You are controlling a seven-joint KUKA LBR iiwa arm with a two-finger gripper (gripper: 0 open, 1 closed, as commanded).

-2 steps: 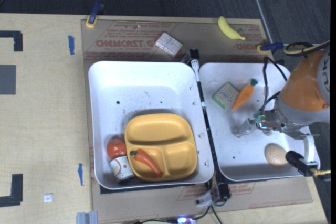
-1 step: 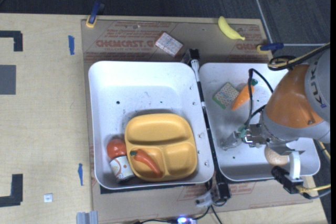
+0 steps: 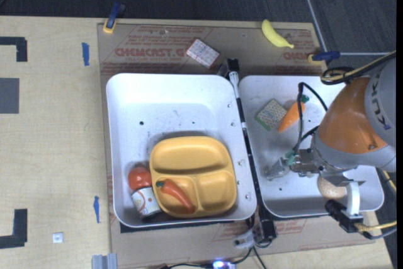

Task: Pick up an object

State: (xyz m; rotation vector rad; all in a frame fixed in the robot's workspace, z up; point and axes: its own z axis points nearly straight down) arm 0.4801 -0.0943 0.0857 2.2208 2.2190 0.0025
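While nothing is gripped yet, the likeliest target, the orange plastic carrot (image 3: 289, 117), lies far in the right white bin (image 3: 371, 197) beside a small green patterned card (image 3: 271, 114). Two-finger gripper (image 3: 275, 169) sits low mid-bin, fingers apart, empty. Grasp and lift remain.

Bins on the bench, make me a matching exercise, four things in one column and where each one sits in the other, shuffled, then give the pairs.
Things:
1. yellow tray
2. carrot
3. banana
4. red pepper

Places:
A. on the cardboard beyond the bins
B. in the right bin, near its far side
C. in the left bin, near its front
D. lying in a compartment of the yellow tray

Pairs: 1-C, 2-B, 3-A, 4-D
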